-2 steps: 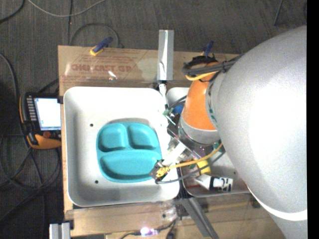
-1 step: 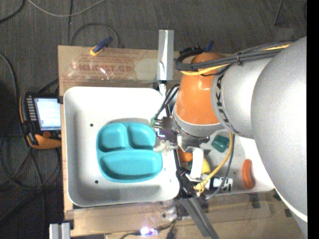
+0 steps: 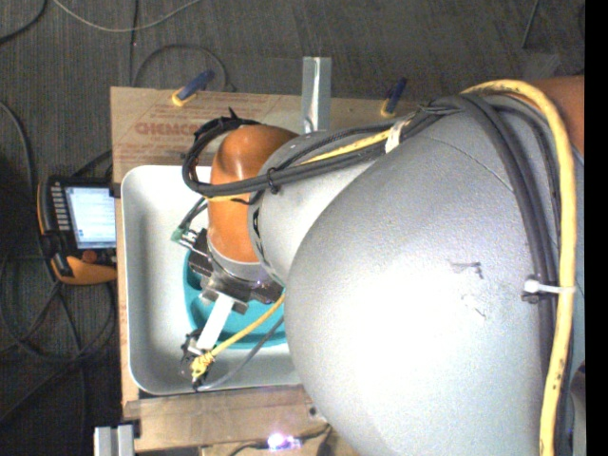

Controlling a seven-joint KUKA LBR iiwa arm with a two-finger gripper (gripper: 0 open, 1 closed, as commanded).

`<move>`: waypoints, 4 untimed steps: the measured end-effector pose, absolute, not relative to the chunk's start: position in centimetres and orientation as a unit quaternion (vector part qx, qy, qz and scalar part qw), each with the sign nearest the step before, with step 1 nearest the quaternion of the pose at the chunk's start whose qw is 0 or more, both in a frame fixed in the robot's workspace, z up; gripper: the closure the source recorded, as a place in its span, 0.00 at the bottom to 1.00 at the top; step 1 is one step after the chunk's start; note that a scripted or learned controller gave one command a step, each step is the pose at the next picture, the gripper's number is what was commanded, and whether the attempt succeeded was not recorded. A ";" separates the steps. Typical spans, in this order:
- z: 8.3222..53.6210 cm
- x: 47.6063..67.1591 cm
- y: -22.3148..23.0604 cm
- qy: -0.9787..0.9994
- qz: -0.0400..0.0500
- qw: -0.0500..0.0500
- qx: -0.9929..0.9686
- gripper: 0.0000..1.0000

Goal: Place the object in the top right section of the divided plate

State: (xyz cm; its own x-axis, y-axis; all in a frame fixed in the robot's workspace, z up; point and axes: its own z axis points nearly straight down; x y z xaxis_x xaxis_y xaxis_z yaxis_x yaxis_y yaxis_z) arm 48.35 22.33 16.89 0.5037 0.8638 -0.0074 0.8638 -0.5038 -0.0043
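Observation:
A teal divided plate (image 3: pixel 194 302) lies in the left white bin (image 3: pixel 152 255). Just its left rim and a strip of its near edge are visible. The arm's orange band (image 3: pixel 237 193) and wrist hang right over the plate and hide its sections. My gripper (image 3: pixel 220 283) points down at the plate beneath the wrist, with dark hardware around it. I cannot make out any object on the plate or in the gripper.
The arm's big grey body (image 3: pixel 427 283) covers the right half of the view, right bin included. A hand-held screen unit (image 3: pixel 81 226) lies left of the bench. A brown board (image 3: pixel 152 126) with clamps (image 3: pixel 193 85) lies under the bin. Cables run across the floor.

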 end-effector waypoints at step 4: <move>21.4 48.7 14.0 -0.268 0.003 -0.002 -0.963 1.00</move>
